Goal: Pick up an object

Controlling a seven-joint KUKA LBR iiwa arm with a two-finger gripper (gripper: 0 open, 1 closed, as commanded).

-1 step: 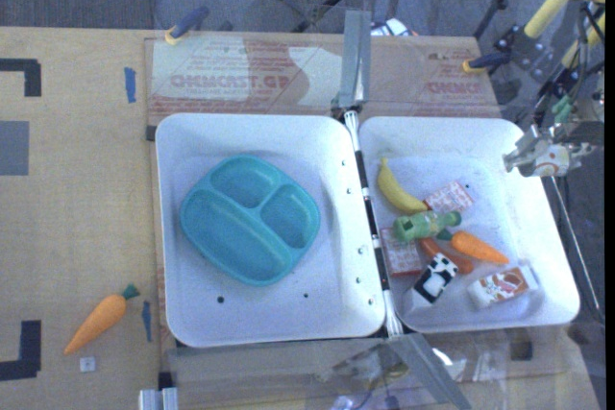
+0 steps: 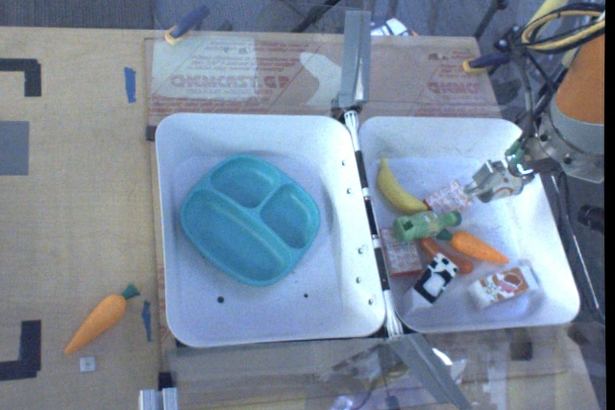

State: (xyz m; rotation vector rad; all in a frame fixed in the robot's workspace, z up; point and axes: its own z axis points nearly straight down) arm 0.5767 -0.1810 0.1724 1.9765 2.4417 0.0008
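The small clear packet (image 2: 448, 198) lies in the right bin (image 2: 562, 302), just beside the gripper (image 2: 490, 183), toward the divider; whether anything is gripped I cannot tell. This looks like the approach step. Next calls for settling squarely over one item. Beyond the packet sit a banana (image 2: 399, 190) and green bottle (image 2: 426, 226); below the gripper, a carrot (image 2: 478, 249) and milk carton (image 2: 503, 286) (crowded). Open floor lies above the gripper, the bin's far wall close behind it.
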